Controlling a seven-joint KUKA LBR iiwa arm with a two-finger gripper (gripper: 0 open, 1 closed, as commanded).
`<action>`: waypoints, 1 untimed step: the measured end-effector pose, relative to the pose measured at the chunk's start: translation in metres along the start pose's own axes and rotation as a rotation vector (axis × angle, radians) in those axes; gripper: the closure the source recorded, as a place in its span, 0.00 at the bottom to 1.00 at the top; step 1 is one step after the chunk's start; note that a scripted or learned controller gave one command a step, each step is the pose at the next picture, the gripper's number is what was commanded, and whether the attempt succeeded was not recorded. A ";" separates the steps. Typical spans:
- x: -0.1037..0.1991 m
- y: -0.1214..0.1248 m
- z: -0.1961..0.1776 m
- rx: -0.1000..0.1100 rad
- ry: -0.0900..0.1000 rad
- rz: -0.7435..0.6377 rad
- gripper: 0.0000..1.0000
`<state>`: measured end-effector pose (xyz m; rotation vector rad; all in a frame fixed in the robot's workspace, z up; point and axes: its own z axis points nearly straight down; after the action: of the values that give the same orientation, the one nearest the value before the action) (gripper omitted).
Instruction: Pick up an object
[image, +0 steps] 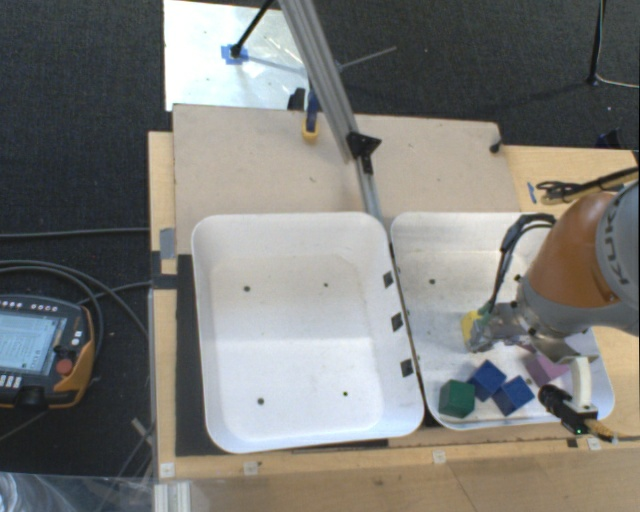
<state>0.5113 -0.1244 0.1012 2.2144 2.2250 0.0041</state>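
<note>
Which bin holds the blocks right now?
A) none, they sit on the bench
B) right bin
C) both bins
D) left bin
B: the green block and the two blue blocks lie in the near corner of the right bin, beside the arm's wrist.

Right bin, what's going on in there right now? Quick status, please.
Tool low in the right bin, by a yellow piece. Nothing seen held. Green block, two blue blocks lie loose near the front edge.
</note>
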 end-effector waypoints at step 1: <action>-0.060 -0.017 -0.027 0.000 -0.005 0.009 1.00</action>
<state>0.4946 -0.1844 0.1281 2.2216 2.2127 -0.0008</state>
